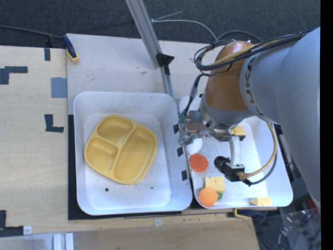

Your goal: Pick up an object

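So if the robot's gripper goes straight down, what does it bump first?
Probably the right bin's floor near its left edge. The gripper hangs just above the orange-red round piece, so it might touch that; depth is unclear.

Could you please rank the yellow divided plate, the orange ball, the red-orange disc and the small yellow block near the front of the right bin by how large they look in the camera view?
1. yellow divided plate, by far the largest.
2. red-orange disc and orange ball: too alike to rank.
3. small yellow block, the smallest.
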### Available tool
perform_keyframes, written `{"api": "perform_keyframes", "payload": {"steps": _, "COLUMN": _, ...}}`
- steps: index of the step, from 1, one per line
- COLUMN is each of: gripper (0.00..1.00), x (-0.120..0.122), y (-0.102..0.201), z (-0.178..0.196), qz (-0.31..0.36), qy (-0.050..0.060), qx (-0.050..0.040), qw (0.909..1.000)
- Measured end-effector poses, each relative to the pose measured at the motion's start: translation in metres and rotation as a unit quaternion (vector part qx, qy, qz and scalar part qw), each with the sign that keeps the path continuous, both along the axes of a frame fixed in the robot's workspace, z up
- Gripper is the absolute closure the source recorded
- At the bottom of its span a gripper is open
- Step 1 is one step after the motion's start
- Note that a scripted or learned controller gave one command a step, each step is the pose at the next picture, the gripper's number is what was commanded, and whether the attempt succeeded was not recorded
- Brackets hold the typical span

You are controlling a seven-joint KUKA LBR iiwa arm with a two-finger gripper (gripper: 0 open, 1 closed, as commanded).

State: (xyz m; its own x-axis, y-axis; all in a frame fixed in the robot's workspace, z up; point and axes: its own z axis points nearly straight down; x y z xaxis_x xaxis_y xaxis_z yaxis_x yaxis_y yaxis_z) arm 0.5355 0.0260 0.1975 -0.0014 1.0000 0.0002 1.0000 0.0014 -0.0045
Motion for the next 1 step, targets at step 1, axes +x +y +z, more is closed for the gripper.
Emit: {"api": "perform_keyframes", "payload": {"steps": 1, "gripper": 1.00, "x": 0.0369, "y": 0.0546, "z": -0.0100, "qz": 0.003, "qy": -0.002, "qx": 0.0007, "qw": 1.0000}}
